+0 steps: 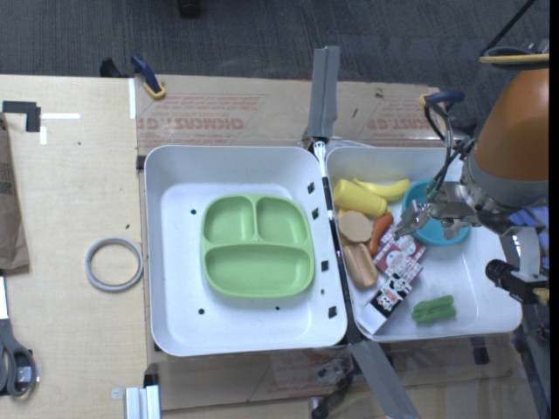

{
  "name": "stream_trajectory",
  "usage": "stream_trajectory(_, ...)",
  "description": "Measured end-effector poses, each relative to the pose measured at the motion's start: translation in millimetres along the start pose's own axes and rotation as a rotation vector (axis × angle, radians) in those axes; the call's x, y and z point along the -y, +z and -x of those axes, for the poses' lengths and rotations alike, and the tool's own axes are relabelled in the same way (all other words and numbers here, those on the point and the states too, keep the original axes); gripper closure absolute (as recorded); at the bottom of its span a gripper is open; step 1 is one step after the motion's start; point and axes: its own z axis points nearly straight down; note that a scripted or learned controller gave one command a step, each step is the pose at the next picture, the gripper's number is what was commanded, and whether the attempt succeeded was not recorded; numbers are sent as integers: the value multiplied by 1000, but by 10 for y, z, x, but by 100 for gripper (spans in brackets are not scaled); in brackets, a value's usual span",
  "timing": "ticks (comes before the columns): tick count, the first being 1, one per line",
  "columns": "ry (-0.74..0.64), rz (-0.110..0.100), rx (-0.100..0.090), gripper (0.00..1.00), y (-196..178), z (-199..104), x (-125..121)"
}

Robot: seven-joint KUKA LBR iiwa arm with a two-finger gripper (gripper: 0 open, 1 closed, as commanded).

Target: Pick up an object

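over in the left bin (175, 321), just a green divided plate (258, 245). right bin (489, 317) crowded: yellow banana (377, 187), bun and carrot, then a printed carton (397, 275) lying slantwise, long axis running from lower left up toward the gripper (425, 217). hangs at the carton's upper end, over a blue bowl (441, 230); spread impossible to judge, nothing seen gripped.

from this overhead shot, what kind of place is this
Most likely a robotics lab workcell for grasping trials: a robot arm reaches over two white bins, one bearing a green divided plate, the other toy food like a banana, on a bench clamped over cardboard.
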Motion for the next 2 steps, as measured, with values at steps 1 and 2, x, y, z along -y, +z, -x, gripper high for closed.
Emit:
stream_trajectory(1, 45, 1, 0, 0, 1191, 494, -665)
stream_trajectory(2, 211, 7, 7, 0, 1274, 99, -822)
